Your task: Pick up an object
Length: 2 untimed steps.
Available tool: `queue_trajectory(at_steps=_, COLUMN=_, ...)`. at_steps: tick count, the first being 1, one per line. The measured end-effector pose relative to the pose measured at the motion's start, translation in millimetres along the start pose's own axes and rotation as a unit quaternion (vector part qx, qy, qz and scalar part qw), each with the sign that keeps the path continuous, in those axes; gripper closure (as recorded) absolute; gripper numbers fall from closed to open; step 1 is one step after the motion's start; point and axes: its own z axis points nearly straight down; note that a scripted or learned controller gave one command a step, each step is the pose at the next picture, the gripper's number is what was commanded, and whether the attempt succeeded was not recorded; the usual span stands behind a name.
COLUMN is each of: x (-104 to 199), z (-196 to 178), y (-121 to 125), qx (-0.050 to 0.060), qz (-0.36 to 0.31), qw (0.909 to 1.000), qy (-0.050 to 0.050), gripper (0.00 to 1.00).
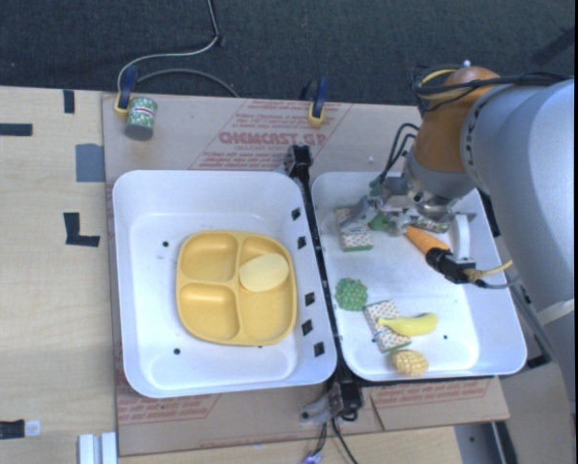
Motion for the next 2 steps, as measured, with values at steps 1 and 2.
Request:
queue_trajectory(at_steps=1, x=0.0, z=-2.0, y=-11.7, qx=-0.008, qz=0.001, qw=1.0, qy=-0.003, gripper=0.0)
queue_trajectory(at_steps=2, x=11.3, z=-1.3, y=-22.0, qx=-0.007, qz=0.002, qw=1.0, qy=-0.005, gripper=0.0)
